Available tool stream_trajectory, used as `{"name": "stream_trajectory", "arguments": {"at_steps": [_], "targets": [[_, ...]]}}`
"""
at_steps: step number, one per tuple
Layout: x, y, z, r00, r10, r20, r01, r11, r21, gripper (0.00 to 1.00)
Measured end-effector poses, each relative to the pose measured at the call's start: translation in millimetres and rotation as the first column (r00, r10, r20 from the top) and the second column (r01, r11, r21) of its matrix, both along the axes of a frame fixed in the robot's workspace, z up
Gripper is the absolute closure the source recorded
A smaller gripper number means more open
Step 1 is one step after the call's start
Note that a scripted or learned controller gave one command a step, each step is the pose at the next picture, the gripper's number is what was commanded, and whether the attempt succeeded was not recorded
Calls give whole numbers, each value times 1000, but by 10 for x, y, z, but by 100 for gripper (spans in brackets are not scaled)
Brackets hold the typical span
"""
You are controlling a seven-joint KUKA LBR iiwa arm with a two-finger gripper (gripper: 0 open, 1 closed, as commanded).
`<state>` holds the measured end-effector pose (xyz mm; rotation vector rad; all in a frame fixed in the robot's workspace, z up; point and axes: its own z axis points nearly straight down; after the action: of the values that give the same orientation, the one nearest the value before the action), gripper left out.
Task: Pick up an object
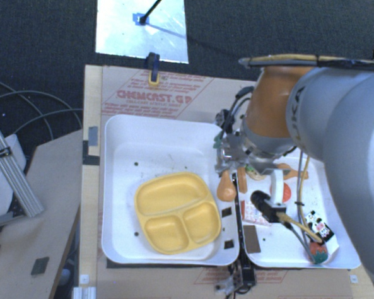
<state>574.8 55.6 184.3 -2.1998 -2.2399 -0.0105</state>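
Note:
My gripper (228, 159) hangs low over the ridge between the two bins, under the grey and orange wrist. Directly below it lies an orange, pear-shaped object (227, 187) at the left edge of the right bin (275, 258). Whether the gripper touches that object cannot be told. A yellow divided plate (178, 211) rests in the left bin (119, 173). The arm hides much of the right bin's far half.
The right bin also holds a red and white card (252, 213), a brown flat piece (252, 238), a white and red item (281, 186) and a small colourful cluster (317, 239) at its near right corner. A cardboard sheet (155, 93) lies behind the bins.

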Motion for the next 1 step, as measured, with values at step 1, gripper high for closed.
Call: {"name": "stream_trajectory", "arguments": {"at_steps": [1], "targets": [[321,-465,954,1000,-19,11,19,1000,-8,100]]}}
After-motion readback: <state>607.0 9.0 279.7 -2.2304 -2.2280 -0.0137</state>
